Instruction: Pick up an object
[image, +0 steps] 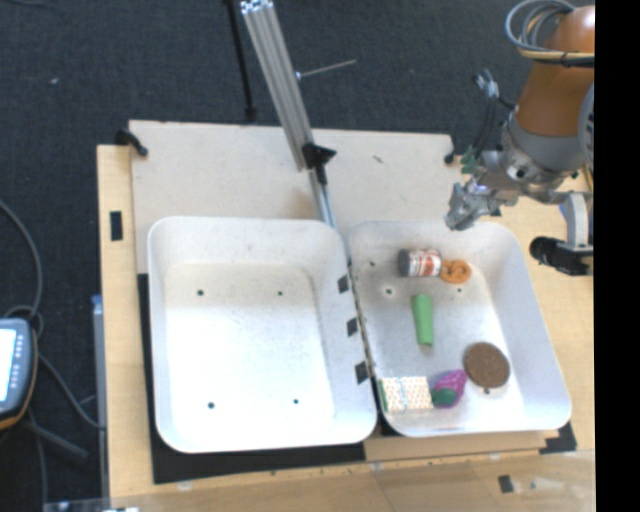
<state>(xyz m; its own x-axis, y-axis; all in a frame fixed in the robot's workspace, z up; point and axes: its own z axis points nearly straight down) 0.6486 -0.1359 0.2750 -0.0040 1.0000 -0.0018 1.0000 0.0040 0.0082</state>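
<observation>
A light wooden table (115, 300) stands on dark carpet (60, 80). A paler board (230, 170) covers its far part. From the far side a grey metal rail (285, 90) slants down to a black clamp (318, 155) near the table's middle. A thin black cable (243, 70) runs beside it. At the far left edge, low down, a handheld screen device with an orange rim (12, 370) lies on the carpet, with dark cables (35, 260) looping near it.

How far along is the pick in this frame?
Nothing looks picked yet. The gripper hangs over the far rim of the right bin, apart from every item. The small jar, orange piece, green cylinder, brown disc, purple object and patterned block all lie in that bin. Descent, grasp and lift remain.
</observation>
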